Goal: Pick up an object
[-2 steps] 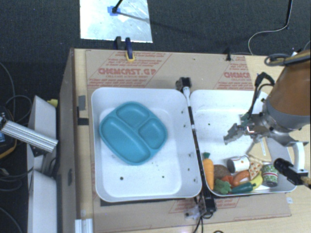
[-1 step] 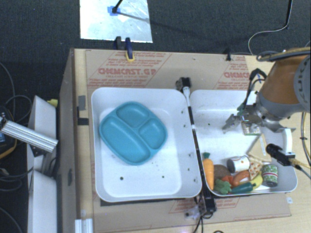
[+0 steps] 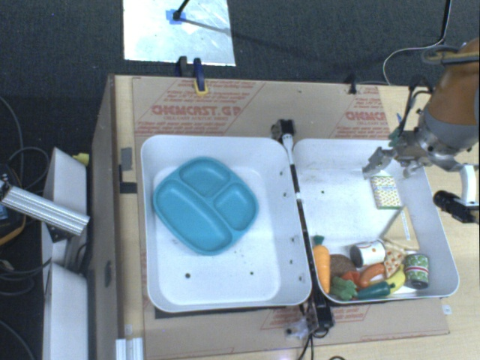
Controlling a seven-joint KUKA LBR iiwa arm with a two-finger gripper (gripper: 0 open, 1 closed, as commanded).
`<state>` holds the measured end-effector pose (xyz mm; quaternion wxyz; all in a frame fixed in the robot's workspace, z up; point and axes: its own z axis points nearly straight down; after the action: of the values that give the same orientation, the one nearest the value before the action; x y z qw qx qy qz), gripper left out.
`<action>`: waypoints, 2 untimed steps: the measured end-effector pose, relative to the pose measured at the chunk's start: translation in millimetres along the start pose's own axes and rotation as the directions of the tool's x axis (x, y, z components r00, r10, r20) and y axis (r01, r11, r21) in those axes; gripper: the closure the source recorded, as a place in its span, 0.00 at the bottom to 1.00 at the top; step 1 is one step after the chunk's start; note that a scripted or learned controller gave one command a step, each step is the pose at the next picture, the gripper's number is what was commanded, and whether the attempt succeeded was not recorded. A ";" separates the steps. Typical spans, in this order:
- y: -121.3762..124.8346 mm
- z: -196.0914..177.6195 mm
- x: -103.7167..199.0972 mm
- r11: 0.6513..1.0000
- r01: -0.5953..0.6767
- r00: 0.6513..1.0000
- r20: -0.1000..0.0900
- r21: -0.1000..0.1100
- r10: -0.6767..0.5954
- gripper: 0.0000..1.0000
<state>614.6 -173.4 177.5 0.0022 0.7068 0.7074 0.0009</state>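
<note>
Toys are lying heaped in the near corner of the right bin (image 3: 442, 223), the pile from which the arm (image 3: 454, 100) is due to pick: a carrot (image 3: 322, 265) standing at the left, a white can (image 3: 367, 253) on its side, a green-labelled tin (image 3: 416, 270), a banana (image 3: 399, 278), a red piece (image 3: 370, 274) and green pieces (image 3: 358, 291) crowding along the rim. A small patterned card (image 3: 385, 192) is lying apart from the heap, farther back on the bin floor. The gripper (image 3: 395, 162) is hanging just above and beside that card, near the bin's far right side, with nothing showing between its fingers; whether the jaws are spread or pressed together cannot be told from this angle. The grey arm is reaching in from the right, its orange band sitting above the wrist. In the left bin (image 3: 172, 283), a blue divided plate (image 3: 205, 204) is resting alone. Both bins are sitting side by side on a cardboard sheet (image 3: 225, 103) covering the bench.
</note>
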 end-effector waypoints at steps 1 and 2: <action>14.7 48.5 -20.3 1.000 0.000 1.000 -0.001 0.003 0.000 0.00; 14.1 93.3 -33.2 1.000 0.000 1.000 -0.001 0.004 0.000 0.00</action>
<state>629.2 -206.7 84.4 0.0006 0.7068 0.7074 -0.0001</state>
